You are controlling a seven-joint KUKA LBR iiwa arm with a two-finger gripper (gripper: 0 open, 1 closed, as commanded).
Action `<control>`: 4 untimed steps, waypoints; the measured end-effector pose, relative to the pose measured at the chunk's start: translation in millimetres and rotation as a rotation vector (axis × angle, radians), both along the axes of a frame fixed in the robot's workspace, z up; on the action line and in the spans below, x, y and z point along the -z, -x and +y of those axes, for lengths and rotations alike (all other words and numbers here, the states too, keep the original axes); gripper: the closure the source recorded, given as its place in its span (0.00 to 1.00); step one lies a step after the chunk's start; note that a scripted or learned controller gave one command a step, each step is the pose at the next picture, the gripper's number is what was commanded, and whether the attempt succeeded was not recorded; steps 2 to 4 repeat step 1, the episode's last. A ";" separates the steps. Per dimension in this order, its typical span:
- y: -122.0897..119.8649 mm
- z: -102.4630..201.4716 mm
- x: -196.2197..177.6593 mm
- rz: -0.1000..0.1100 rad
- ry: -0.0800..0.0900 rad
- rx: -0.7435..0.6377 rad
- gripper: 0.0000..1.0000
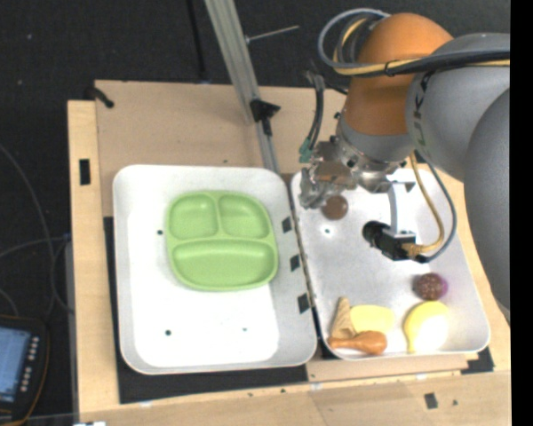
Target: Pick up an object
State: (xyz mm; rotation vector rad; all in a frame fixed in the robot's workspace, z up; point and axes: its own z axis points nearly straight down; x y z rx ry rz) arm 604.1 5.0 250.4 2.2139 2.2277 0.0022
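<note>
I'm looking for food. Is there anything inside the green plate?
No food shows in the green plate; its three sections look bare. It lies in the left bin, covering the bin floor beneath it.

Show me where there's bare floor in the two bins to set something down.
Left bin: a wide bare strip along the near edge, below the green divided plate. Right bin: an open patch mid-floor, between the gripper with the brown round piece and the near-edge cluster. Crowded: that near edge, with yellow pieces, lemon and purple ball.
</note>
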 end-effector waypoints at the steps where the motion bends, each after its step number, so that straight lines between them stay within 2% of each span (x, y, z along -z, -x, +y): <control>1: -7.6 53.6 -1.6 0.000 -0.001 -0.001 1.00; 4: -7.6 53.6 -1.6 0.000 -0.001 -0.001 1.00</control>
